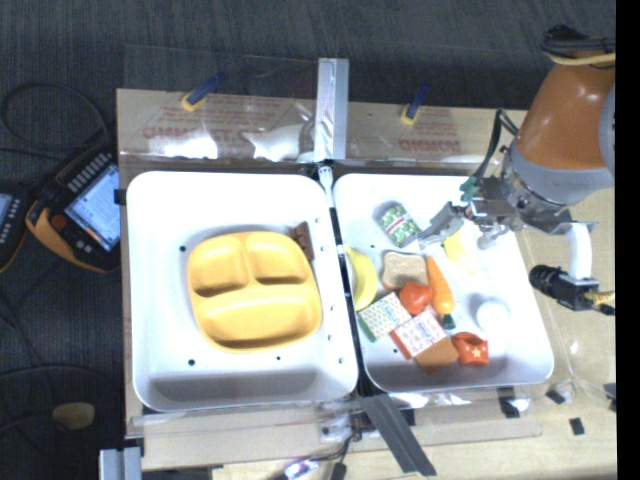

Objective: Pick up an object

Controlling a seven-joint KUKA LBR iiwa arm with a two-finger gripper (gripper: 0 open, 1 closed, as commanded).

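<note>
The right bin holds several small items: a green can, a slice of bread, an orange carrot, a red tomato, a checkered box, a red and white box, a red pepper, a white ball and a yellow banana against the left wall. My gripper hangs over the bin's upper right part, right of the green can and above the carrot. Its fingers stand open, with nothing held between them. A small yellow piece lies just beneath it.
The left bin carries a yellow compartment tray. A metal divider rises behind the gap between the bins. A handheld pendant lies on the floor to the left. The grey and orange arm covers the right bin's far right corner.
</note>
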